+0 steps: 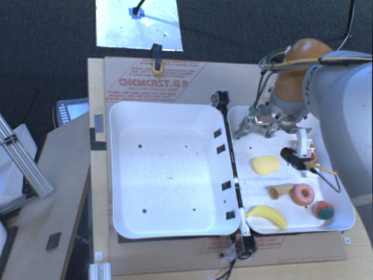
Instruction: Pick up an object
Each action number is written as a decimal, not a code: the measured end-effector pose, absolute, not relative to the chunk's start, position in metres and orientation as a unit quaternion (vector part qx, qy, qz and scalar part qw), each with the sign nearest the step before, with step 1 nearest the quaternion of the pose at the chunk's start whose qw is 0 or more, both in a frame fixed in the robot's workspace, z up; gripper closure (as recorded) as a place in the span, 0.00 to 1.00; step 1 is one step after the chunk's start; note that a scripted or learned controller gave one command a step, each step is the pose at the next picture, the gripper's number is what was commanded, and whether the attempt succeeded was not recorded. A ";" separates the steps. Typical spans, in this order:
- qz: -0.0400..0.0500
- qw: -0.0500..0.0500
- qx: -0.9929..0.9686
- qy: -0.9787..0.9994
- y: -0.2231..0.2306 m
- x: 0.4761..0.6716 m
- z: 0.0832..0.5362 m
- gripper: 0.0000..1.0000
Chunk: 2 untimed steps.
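The right bin [245, 115] holds several toy foods. A pale yellow lemon-like piece [266, 165] lies near its middle. Toward the front sit a small cone [280, 190], a pink donut [303, 194], a banana [268, 216] and a red and green fruit [324, 210]. My gripper [256, 127] hangs over the far end of this bin, above and behind the yellow piece. Its fingers are spread open with nothing between them. The arm's grey body covers the bin's right rear corner.
The left white bin [116, 174] lies beside the right one, the two rims meeting at a seam with black clips [224, 150]. Both rest on a cardboard sheet [157, 80]. A yellow clamp [157, 60] sits at the bench's far edge.
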<state>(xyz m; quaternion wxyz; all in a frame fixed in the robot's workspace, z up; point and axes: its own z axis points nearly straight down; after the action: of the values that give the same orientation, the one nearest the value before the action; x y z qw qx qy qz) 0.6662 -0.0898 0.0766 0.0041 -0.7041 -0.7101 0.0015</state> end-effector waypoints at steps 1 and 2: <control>-0.001 0.000 -0.707 -0.707 -0.023 0.669 0.159 0.00; -0.002 -0.002 -0.705 -0.709 -0.010 0.644 0.246 0.00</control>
<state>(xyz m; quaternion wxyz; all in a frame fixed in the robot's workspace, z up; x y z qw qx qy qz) 0.6444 -0.0097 0.2460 -0.0020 -0.7054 -0.7088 -0.0024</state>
